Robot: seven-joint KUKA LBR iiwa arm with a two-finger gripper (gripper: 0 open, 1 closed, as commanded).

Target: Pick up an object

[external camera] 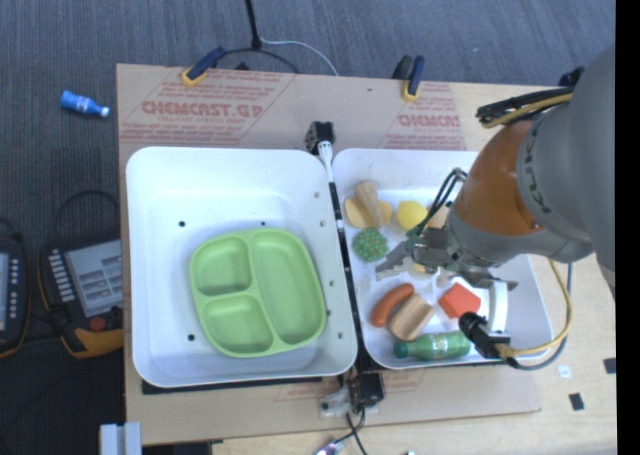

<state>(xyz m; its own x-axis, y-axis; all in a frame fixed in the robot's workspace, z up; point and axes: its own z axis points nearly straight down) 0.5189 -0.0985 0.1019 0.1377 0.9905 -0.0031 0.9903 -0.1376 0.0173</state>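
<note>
The right bin (pixel 535 288) holds several toy foods. A tan bread piece (pixel 366 206) and a yellow lemon (pixel 411 213) lie at its back. A green broccoli head (pixel 369 243) sits near the divider. Toward the front are a red sausage (pixel 391 303), a tan bun (pixel 411 318), an orange-red block (pixel 459 299) and a green bottle (pixel 432 346) on its side. My gripper (pixel 437 255) hangs low over the middle of this bin, between the lemon and the orange-red block, largely covered by the grey and orange wrist (pixel 505 193).
The left bin (pixel 160 193) holds a light green divided plate (pixel 258 290). A black cable with a yellow wire (pixel 520 348) loops over the right bin's front right corner. Clamps (pixel 410 78) grip the board's back edge.
</note>
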